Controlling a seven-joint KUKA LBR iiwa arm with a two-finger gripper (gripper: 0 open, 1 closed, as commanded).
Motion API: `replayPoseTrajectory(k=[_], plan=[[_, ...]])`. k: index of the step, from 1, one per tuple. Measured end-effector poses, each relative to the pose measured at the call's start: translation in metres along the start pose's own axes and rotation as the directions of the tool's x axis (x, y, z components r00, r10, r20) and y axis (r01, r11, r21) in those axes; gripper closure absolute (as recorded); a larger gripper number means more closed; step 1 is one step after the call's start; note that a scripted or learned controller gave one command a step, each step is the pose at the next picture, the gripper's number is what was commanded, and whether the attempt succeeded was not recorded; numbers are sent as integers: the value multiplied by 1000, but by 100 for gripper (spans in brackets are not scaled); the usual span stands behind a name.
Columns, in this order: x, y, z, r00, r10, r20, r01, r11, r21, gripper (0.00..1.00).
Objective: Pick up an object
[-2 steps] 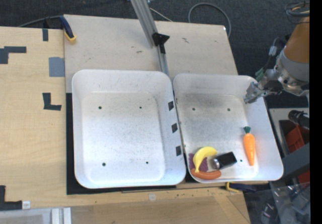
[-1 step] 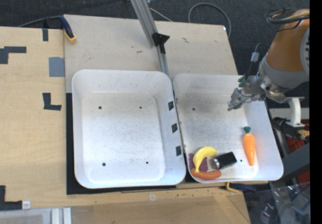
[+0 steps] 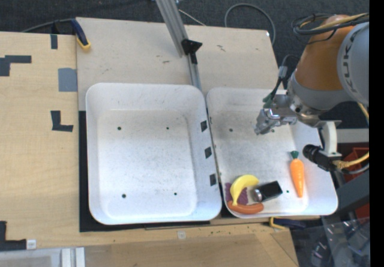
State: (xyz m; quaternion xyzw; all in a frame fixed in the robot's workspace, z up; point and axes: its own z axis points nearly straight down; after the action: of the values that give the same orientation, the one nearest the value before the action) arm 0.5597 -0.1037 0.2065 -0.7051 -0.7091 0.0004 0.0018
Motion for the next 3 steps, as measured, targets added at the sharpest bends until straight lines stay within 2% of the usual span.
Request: replayPoseTrajectory(k=[1,2,3], plan=[[47,-4,-1,1000,-1,0,1,1000,0,100],[95,-28,-5,1000,0,0,0,1000,1,100],[148,-36,-20,1000,-2,0,2,1000,-2,100]])
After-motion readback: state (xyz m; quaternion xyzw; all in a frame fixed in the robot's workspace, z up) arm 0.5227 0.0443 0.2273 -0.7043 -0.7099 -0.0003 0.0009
